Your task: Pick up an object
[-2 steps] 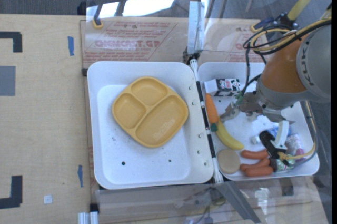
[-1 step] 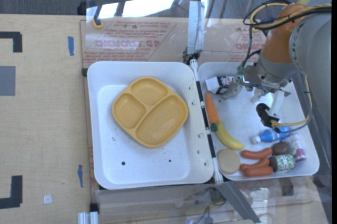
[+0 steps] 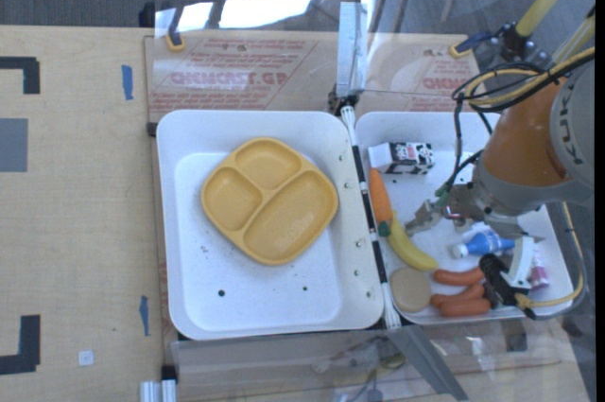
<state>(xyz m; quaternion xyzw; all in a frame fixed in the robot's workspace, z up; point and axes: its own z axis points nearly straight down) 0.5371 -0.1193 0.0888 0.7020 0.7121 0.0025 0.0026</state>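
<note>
Two white bins sit side by side, seen from above. The left bin (image 3: 184, 296) holds a yellow divided plate (image 3: 269, 199) near its centre. The right bin (image 3: 378, 128) is crowded: a carrot (image 3: 380, 198) along the 9 o'clock wall, a banana (image 3: 410, 246) just below it, a round cookie (image 3: 411, 288) at 7 o'clock, sausages (image 3: 460, 289) at 6, a small black-and-white carton (image 3: 402, 156) at 11, a blue-capped tube (image 3: 484, 245) toward 4. The gripper (image 3: 430, 213) hangs mid-bin, just above the banana; whether it is clenched or released, I cannot tell. Nothing shows between its tips. My worry: the toys lie so close that a descent could strike the banana's curved back and skid it against the carrot.
</note>
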